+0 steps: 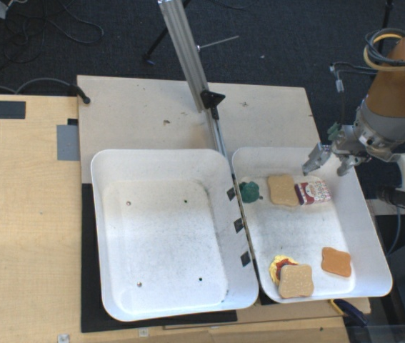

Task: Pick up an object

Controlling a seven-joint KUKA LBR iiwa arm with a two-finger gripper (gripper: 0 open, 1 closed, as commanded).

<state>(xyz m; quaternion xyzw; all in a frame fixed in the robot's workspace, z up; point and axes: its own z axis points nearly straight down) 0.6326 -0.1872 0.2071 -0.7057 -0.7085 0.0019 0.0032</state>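
From the overhead camera, the arm is reaching in over the right bin [373, 263], and its gripper [333, 160] is hanging just above the small printed packet [313, 191], apparently lining up for a grab. The jaws are standing wide apart, holding and touching nothing; the packet is lying flat against a tan bread slice [282, 189], which may crowd one finger.

Tan bread slice [282, 189] flat in right bin; red-white packet [313, 191] touching its right edge.
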